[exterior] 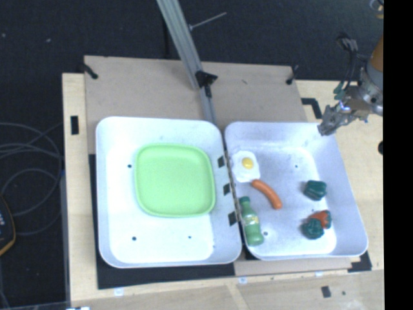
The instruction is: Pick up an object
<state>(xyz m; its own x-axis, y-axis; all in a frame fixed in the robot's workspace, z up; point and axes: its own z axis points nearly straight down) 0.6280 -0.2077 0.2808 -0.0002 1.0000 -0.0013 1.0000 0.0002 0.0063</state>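
The right bin point(284, 148) holds several small toys. A fried egg point(246, 165) lies near its left wall, with an orange sausage point(267, 194) just below it. A green bottle point(250, 222) rests along the left wall toward the front. A dark green pepper point(315, 189) sits at the right, and a teal and red piece point(315, 225) lies in front of it. My gripper point(327, 125) hangs over the bin's far right corner, well apart from all of the toys and above the pepper's side of the bin.
The left bin point(116, 173) holds a light green square plate point(174, 180). A grey metal pole point(184, 37) slants from the top down to the gap between the bins. Cables lie off the bench at the left.
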